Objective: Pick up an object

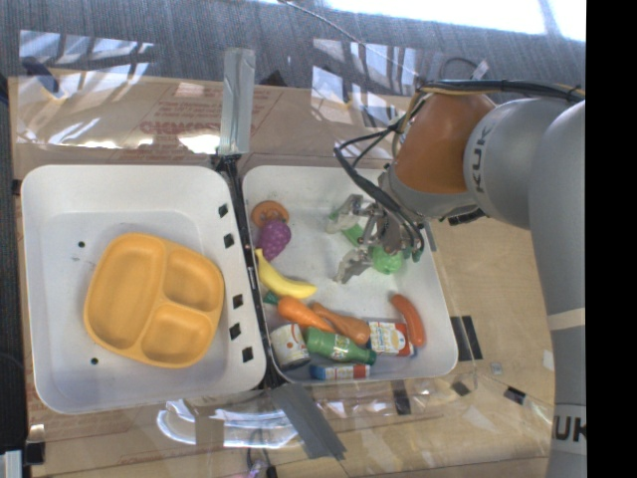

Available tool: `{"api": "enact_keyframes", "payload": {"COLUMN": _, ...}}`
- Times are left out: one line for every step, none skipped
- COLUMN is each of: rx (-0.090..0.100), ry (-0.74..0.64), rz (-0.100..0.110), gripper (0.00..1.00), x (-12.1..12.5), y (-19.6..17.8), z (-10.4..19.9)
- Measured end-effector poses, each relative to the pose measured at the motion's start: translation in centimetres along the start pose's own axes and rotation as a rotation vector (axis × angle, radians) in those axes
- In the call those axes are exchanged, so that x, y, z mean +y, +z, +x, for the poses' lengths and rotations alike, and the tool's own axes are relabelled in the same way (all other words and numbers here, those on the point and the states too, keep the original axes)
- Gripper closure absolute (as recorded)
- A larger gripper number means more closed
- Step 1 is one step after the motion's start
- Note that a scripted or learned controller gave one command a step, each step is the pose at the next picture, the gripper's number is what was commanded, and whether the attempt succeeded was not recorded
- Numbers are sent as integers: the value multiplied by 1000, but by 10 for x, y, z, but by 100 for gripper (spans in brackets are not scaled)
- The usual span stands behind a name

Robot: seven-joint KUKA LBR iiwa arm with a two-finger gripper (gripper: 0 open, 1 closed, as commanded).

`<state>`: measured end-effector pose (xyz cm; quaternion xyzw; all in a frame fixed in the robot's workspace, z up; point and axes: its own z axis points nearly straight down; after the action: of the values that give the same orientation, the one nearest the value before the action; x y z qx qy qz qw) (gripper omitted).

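one fixed camera above, looking down aslant on both bins [60, 386].

The grey arm [542, 167] bears black "KU" lettering beside its orange band, and "KU" shows again low on the arm near the right edge. Faint reddish print on the cardboard [169, 118] behind the left bin cannot be read.

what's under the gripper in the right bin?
A green object lies in the right bin beneath the gripper, showing at the fingers. The gripper covers most of it, so its shape and whether the fingers touch it cannot be told.
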<state>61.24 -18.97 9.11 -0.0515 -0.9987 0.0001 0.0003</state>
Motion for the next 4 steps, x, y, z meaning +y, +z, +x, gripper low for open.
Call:
{"api": "enact_keyframes", "payload": {"rx": -7, "ry": -7, "rz": 1, "gripper": 100, "x": 1, "y": -13, "z": -3}}
{"api": "enact_keyframes", "payload": {"rx": -17, "ry": -12, "rz": 2, "gripper": 100, "x": 23, "y": -182, "z": -33}}
{"api": "enact_keyframes", "payload": {"rx": -6, "ry": -253, "rz": 3, "gripper": 100, "x": -17, "y": -186, "z": -34}}
{"api": "enact_keyframes", "payload": {"rx": 1, "ry": -417, "rz": -2, "gripper": 100, "x": 11, "y": -111, "z": -40}}
